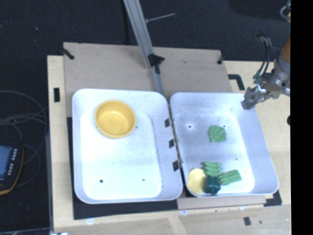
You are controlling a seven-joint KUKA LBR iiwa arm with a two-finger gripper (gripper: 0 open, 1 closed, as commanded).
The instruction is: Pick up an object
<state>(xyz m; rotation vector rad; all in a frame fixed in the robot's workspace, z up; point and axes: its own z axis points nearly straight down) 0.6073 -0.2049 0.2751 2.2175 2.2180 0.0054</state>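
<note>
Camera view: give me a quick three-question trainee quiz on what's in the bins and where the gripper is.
1. True or false: the yellow bowl sits in the left bin.
2. Which lies alone near the middle of the right bin? A) a small green piece B) a red cup C) a blue ball
3. Fill in: the gripper is over the right bin's far ____ corner.

Key
1. True; it is in the far left part of that bin.
2. A; the small green piece lies apart from the cluster of green, dark teal and yellow things at the near edge.
3. Right; nothing shows between its fingers.
</note>
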